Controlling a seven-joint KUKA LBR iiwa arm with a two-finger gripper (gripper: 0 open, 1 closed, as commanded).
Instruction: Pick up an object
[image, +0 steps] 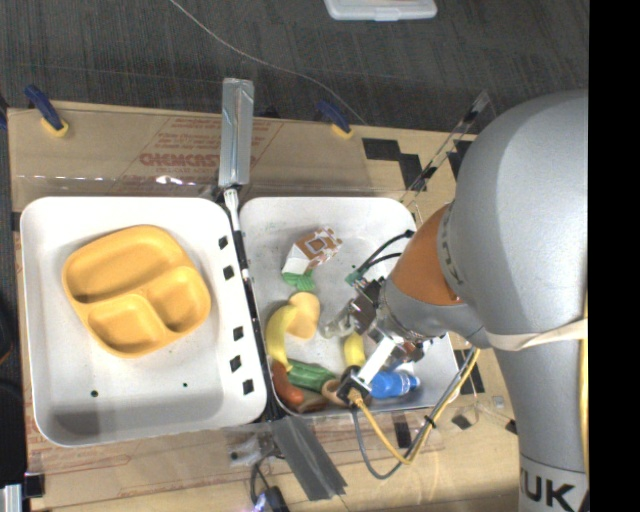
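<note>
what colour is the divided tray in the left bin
The divided tray is yellow-orange, clearest in the camera view.

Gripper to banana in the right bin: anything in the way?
Sideways, yes: a pale yellow fruit lies between the gripper and the banana, right beside the banana. A green piece crowds its lower end. From above, nothing visible covers the banana.

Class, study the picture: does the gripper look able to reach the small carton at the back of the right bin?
Probably yes. The carton lies by itself on bare floor of the right bin, nothing on it, and the gripper hangs over the same bin, close by.
</note>
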